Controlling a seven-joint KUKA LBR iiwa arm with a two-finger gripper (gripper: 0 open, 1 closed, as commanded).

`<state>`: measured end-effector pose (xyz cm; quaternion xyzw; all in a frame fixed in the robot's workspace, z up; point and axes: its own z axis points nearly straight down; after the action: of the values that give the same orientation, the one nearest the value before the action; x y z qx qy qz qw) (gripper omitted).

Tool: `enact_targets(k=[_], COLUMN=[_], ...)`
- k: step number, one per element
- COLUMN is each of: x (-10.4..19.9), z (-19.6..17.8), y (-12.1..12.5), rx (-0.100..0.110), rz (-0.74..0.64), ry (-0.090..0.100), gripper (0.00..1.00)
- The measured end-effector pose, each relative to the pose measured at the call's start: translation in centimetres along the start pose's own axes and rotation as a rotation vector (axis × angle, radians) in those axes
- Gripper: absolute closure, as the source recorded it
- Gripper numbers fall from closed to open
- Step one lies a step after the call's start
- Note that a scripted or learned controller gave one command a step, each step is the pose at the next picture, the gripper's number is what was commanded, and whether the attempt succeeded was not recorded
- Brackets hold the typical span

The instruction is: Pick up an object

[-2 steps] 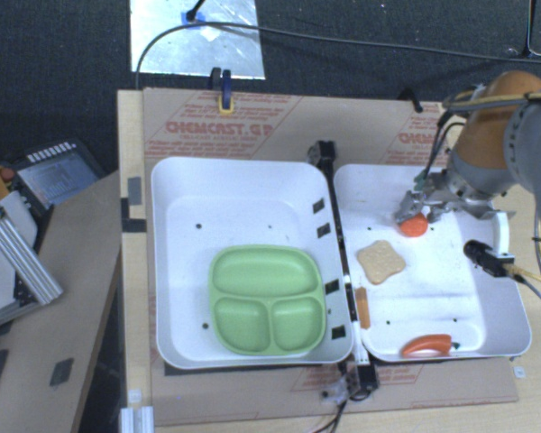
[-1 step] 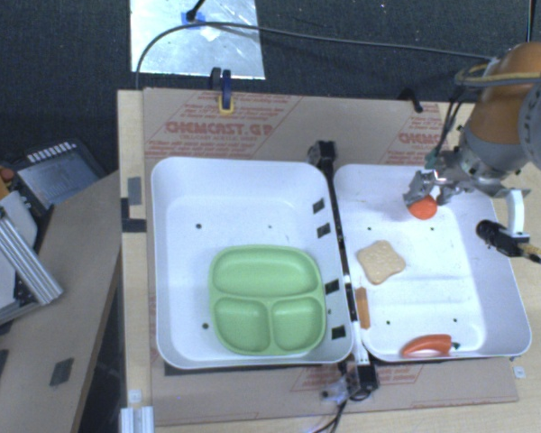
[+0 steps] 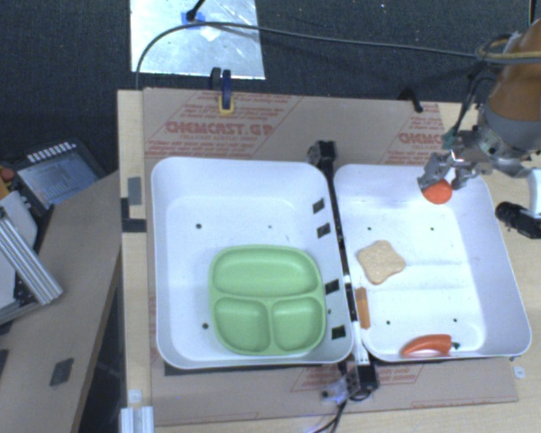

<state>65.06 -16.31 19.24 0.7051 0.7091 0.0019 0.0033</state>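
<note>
Orange ball (image 3: 438,193) between fingers (image 3: 445,171), near right bin's far rim (image 3: 388,167)

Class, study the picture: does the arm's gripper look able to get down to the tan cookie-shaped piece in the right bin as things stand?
Probably yes. The cookie piece lies flat on the open floor of the right bin, nothing on top of it or touching it. The gripper is above the same bin, though an orange ball sits right at its tip.

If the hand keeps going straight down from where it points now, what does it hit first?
Probably the small orange-red object right at the tip of the hand, then the right bin floor beneath it. One slanted view, so height above the floor is unclear.
</note>
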Motion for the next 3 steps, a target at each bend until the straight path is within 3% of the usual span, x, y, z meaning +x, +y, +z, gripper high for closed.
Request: enact_targets(k=[1,3], x=[0.0,10.5], z=[-3.8,-4.9], y=[0.2,-0.6], rx=[0.001,0.004], rz=[0.000,-0.002], ry=[0.001,0.003], gripper=[1.00,1.00])
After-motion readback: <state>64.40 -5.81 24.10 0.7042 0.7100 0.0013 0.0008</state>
